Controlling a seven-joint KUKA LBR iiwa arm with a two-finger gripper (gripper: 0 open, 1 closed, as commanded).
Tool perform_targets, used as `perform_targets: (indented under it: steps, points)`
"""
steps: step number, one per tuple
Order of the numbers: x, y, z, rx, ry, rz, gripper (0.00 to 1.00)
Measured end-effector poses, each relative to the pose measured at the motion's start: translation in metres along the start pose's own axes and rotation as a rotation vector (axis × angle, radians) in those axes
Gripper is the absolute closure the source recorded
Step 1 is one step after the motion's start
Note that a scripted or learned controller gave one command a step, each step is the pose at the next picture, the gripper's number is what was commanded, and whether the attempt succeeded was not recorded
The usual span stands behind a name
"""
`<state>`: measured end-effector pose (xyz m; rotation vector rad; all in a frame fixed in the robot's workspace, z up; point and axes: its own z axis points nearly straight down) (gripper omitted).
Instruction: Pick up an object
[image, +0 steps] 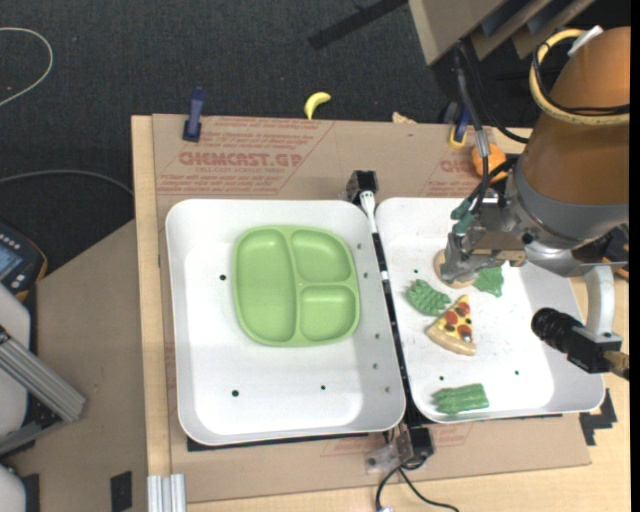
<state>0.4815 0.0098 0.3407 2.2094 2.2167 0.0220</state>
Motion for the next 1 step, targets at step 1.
perform_targets:
  steps: [1]
  points:
    - [-0.0515, 0.0080, 0.0133, 0.016, -0.004, 0.009, 1.00]
